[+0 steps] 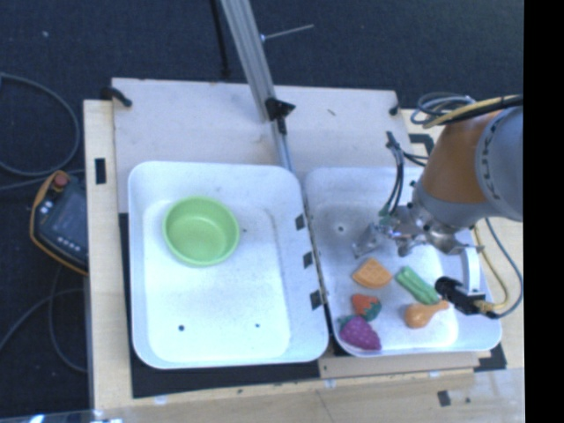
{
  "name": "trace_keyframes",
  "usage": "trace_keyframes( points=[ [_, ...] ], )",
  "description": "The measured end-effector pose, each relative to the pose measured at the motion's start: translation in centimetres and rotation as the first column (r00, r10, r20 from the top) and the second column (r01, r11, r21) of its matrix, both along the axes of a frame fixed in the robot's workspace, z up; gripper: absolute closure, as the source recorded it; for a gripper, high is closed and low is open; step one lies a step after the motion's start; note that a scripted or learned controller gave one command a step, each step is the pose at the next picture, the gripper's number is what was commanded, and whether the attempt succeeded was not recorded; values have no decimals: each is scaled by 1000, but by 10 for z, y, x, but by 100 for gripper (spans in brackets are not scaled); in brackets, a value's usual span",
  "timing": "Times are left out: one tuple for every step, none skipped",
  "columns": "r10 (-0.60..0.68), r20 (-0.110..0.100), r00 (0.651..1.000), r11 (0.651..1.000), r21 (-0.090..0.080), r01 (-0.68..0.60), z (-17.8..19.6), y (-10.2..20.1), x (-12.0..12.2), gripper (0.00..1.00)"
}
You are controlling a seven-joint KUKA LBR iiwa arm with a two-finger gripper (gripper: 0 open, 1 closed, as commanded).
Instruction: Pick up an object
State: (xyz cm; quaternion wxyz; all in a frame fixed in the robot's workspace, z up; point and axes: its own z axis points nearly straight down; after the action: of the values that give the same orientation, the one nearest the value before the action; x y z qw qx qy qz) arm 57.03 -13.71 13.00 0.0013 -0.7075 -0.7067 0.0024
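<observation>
Orange wedge [372,274] is lying in the right bin [330,201], just below and slightly left of your gripper [385,241], long axis running left-right, while you're hovering over it, jaw opening impossible to tell.

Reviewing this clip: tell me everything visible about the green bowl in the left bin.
The green bowl is a round, light-green dish of smooth, plastic-looking material with a slightly raised rim and a paler interior. It stands upright, opening upward, with nothing visible inside. It rests on the floor of the left white bin, in the bin's upper-left part, near but apart from the walls. Nothing else touches it; the end effector is over the other bin.
</observation>
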Motion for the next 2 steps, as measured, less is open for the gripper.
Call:
trace_keyframes(
  points=[
    [-1, 3, 1000, 1000, -1, 1, -31, -1, 0, 0],
    [-7, 10, 1000, 1000, 1, 7, -18, -2, 1, 100]
  ],
)
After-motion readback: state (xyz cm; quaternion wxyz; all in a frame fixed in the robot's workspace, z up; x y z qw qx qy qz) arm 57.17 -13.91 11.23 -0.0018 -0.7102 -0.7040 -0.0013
